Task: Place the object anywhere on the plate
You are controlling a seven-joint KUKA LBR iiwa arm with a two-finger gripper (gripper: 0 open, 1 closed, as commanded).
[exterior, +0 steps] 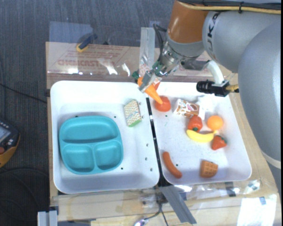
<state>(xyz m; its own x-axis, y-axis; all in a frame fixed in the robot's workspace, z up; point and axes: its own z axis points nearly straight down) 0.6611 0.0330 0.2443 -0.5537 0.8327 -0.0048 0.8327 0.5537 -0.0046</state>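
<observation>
You see a teal plate (90, 142) in a white bin (66, 182), an orange carrot (153, 91), a yellow banana (200, 136), and a speckled tan-green sponge (132, 112).

partial dark letters on the grey arm (236, 36) housing, faint unreadable red print on the cardboard (85, 60)

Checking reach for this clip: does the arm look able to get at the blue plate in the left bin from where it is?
Probably yes: the plate lies open, nothing on or over it.
</observation>
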